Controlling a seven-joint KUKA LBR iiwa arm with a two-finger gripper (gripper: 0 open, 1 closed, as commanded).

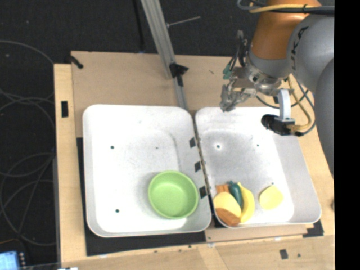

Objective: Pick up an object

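Note:
My gripper [229, 102] hangs over the far left corner of the right bin [292, 167], with nothing seen between its fingers. Well away from it, in that bin's near left corner, lies a heap of toy food: a yellow banana [246, 202], a dark green piece [235, 193] and an orange-brown piece [228, 213]. A small yellow round object [270, 197] rests just right of the heap. A green bowl [173, 194] sits upright at the near right of the left bin [112, 151].
A grey metal pole [163, 44] slants up from the bench behind the bins' shared edge. A black part with cables [278, 123] hangs by the wrist over the right bin's far edge. The wooden bench [118, 77] surrounds both bins.

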